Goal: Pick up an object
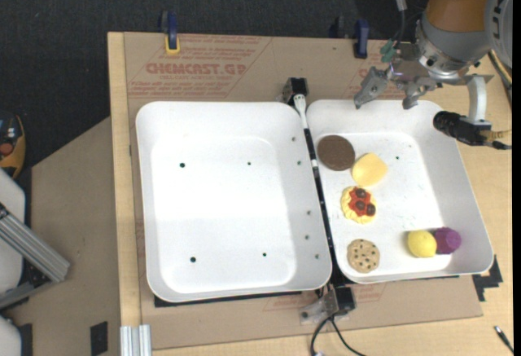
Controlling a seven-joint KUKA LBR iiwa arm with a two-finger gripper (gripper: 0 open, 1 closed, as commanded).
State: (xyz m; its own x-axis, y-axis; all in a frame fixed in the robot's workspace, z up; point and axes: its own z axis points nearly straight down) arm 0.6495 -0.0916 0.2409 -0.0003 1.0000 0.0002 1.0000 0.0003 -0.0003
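My gripper (389, 94) hangs above the far edge of the right bin (466, 183), its two fingers spread apart with nothing between them. In that bin lie a brown round disc (335, 151), a pale yellow lump (369, 169), a yellow piece with red and dark dots (360, 204), a chocolate chip cookie (363, 255), a yellow ball (421, 243) and a purple piece (447, 240) touching it. All of these sit nearer the camera than the gripper.
The left bin (155, 183) sits beside the right one on a brown board (203, 65). Blue clamps (170, 31) hold the board's far edge. A black cable and fitting (460, 126) hang off the arm at the right.
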